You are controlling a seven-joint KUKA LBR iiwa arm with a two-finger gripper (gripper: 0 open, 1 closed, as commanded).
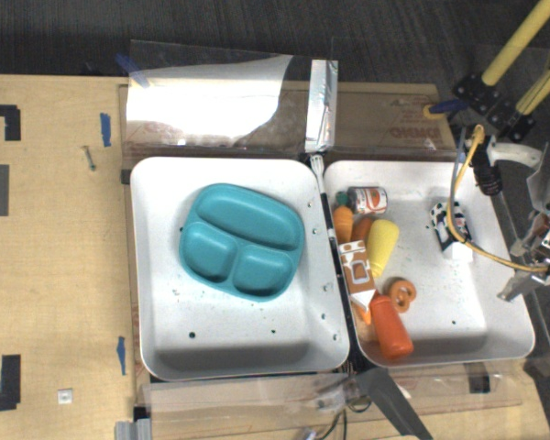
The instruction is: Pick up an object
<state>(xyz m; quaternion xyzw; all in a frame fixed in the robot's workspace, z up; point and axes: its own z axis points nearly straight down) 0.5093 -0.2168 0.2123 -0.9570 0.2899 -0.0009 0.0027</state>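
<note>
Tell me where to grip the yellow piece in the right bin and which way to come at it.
Grip the yellow piece across its narrow middle, coming straight down from above. It lies flat and elongated, running top to bottom in the view. The open bin floor lies to its right; the orange-and-white box crowds its left, so finger room there looks tight.

A divided tray (243, 239) lies in the left bin (156, 273); small items crowd the right bin's (467, 324) left side.

Two white bins are sitting side by side on a tan bench (46, 273), the left bin (165, 328) touching the right bin (504, 328) along a shared edge. A crinkled clear plastic sheet (211, 99) is lying behind the left bin, and blue tape marks (104, 128) are sticking to the bench beside it
</note>
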